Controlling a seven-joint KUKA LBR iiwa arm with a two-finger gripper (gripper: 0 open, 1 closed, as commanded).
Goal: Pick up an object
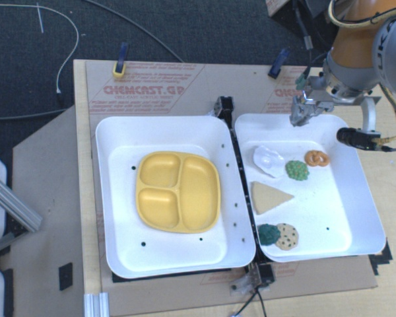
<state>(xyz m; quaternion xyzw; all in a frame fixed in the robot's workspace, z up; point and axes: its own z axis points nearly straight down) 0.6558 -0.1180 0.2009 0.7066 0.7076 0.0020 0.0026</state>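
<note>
Two white bins sit side by side on the counter (158, 78). The left bin (112, 144) holds a yellow plate (178, 191) with three compartments, lying flat near its middle.

The right bin (356, 203) holds the small things. A clear crumpled piece (269, 160) lies near the bin's far left part, and a green broccoli (296, 170) sits just beside it on the right. A brown pretzel (316, 158) lies just right of the broccoli, slightly farther back. A pale cheese wedge (269, 197) lies nearer, below the clear piece, its tip pointing right. At the near left of the bin a dark green lump (268, 233) touches a chip cookie (287, 236) on its right.

The arm (364, 25) comes in from the far right, its orange band above the wrist. The gripper (302, 116) hangs over the far edge of the right bin, behind the clear piece and apart from every object. Nothing is between its tips; whether they are apart or together cannot be told.

Two blue clamps (121, 57) grip the counter's far edge.
</note>
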